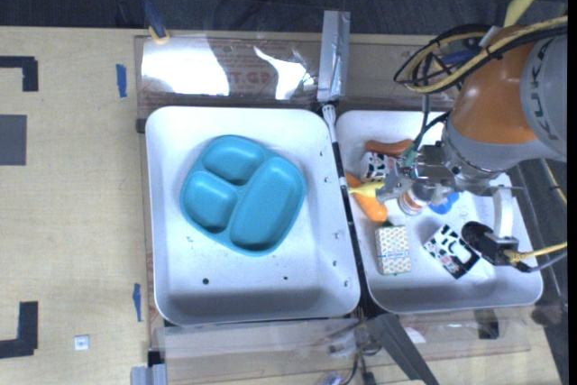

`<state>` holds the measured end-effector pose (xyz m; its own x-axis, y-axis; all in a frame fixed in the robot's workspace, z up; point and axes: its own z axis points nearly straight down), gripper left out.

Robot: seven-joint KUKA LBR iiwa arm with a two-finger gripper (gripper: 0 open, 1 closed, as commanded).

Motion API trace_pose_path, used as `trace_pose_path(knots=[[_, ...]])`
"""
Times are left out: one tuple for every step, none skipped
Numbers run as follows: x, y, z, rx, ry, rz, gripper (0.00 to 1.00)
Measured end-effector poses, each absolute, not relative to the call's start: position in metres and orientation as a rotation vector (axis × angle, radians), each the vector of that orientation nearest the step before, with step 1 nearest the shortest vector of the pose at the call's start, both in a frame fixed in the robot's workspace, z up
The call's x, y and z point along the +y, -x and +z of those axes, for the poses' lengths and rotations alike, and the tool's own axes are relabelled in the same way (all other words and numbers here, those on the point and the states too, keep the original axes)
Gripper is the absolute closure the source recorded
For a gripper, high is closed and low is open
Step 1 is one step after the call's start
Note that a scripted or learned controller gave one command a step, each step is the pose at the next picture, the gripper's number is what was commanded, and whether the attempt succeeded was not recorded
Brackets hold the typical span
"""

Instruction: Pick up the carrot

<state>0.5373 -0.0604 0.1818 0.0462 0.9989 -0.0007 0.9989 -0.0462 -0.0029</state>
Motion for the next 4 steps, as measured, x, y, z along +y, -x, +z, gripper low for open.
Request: trace_pose_path(knots=[[-0.034, -0.493, 0.182, -1.848, 2.532, 0.01, 0.0], [-0.075, -0.48, 0.182, -1.48, 2.766, 0.009, 0.0], [-0.084, -0.547, 0.185, -1.584, 2.71, 0.009, 0.0], [-0.084, -0.547, 0.185, -1.583, 2.71, 0.009, 0.0]])
